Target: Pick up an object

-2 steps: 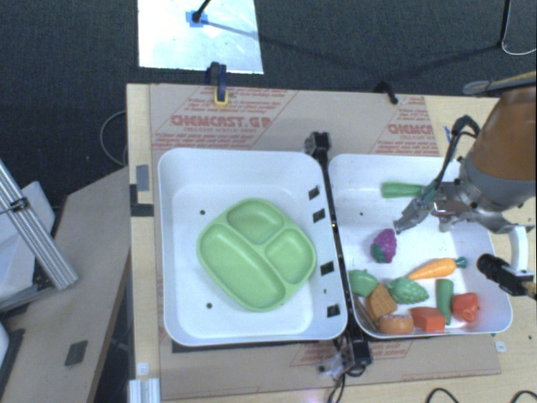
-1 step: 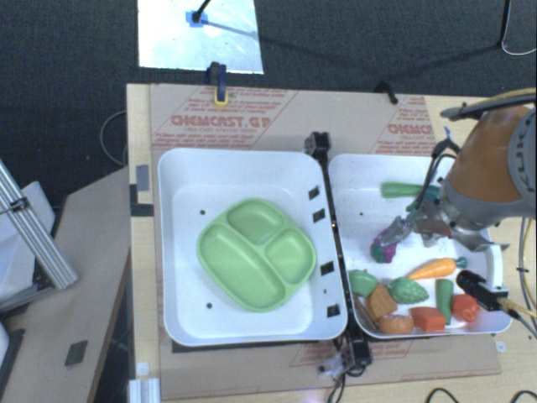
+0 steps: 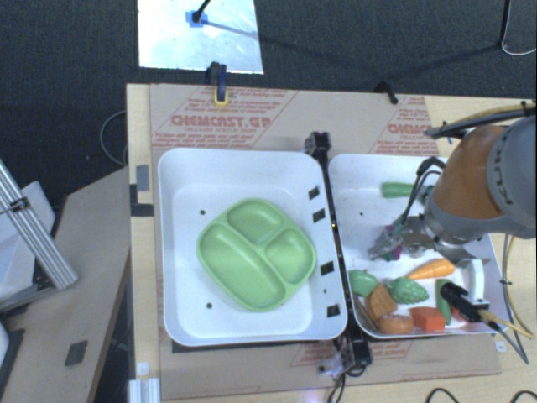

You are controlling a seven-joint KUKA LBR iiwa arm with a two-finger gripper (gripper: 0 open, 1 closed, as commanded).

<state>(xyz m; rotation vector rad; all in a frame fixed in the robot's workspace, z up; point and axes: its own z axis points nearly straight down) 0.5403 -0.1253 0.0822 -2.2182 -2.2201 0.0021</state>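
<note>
**Desk:** From the overhead camera, what is there, and how many of each?

**Photographer:** Two shallow white plastic bins side by side on a bench lined with printed cardboard. The left bin (image 3: 180, 225) carries one glossy pale-green divided plate (image 3: 256, 254), rounded, with three compartments. The right bin (image 3: 357, 183) carries the toy food. One grey arm with an orange band (image 3: 466, 183) reaches in from the right, and its gripper (image 3: 390, 243) is low over the right bin's middle.

**Desk:** Is the gripper wide, narrow, holding something?

**Photographer:** I cannot tell; it reads as a dark metallic blur. Nothing is visibly held.

**Desk:** And the pickable objects, relative to that gripper?

**Photographer:** One smooth green stick-shaped piece (image 3: 396, 190) lies beyond it, toward the bin's far wall. One tapered orange carrot (image 3: 431, 269) sits just beside it on the arm's side. Nearer the camera: one round green piece (image 3: 362, 282), one bumpy green leafy piece (image 3: 409, 290), one brown chunk (image 3: 380, 300), one orange-brown piece (image 3: 396, 324), one red block (image 3: 428, 318). All look like moulded plastic.
</note>
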